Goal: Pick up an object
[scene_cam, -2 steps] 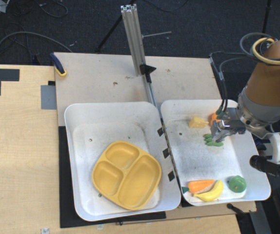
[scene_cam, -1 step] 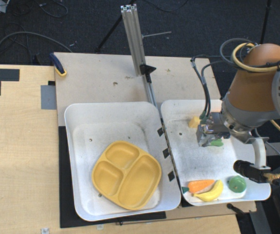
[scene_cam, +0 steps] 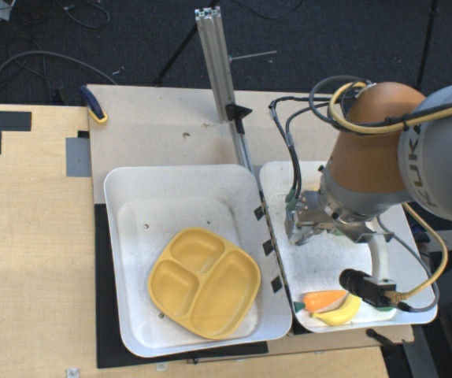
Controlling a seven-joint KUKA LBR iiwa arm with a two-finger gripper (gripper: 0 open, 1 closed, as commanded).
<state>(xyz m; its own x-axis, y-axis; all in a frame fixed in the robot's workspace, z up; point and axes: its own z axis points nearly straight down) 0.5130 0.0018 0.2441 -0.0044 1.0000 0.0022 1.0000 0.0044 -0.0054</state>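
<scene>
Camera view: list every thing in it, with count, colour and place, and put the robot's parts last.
divided plate: one, yellow, lying in the bin on the view's left, toward its near side
orange piece: one, orange, at the near edge of the bin on the view's right
yellow piece: one, yellow, curved, just in front of the orange piece and touching it
left bin: one, white, on the bench
right bin: one, white, beside the left bin
metal post: one, silver, rising behind the bins
arm: one, grey with orange band, reaching in from the view's right
pincer: one, dark metal, over the right bin's left side
</scene>
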